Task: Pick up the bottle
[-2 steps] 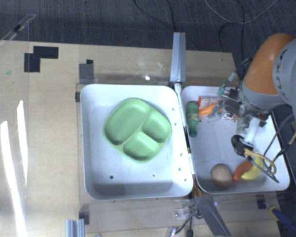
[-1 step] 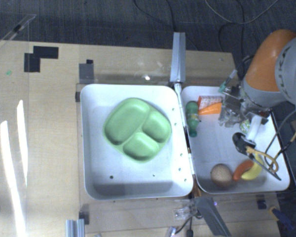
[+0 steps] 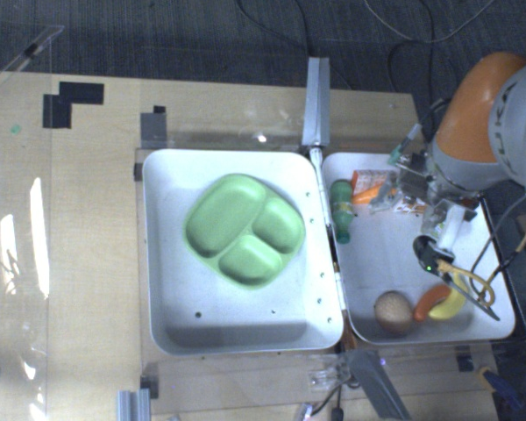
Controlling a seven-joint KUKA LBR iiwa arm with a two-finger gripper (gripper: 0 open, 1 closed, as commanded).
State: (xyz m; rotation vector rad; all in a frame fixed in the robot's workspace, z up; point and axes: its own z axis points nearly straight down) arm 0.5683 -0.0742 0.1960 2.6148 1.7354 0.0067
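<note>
Bottle (image 3: 341, 207), green: lies along the left wall of the right bin (image 3: 377, 257), in its upper part.
Gripper (image 3: 412, 182): upper right of frame, over a crinkled orange-and-clear packet (image 3: 373, 189) just right of the bottle. Whether it is open, or holds anything, cannot be told.
Brown round item (image 3: 391, 310), orange-and-yellow pieces (image 3: 438, 303): right bin, lower edge.
Left bin (image 3: 171, 314): green three-compartment plate (image 3: 245, 228).
</note>
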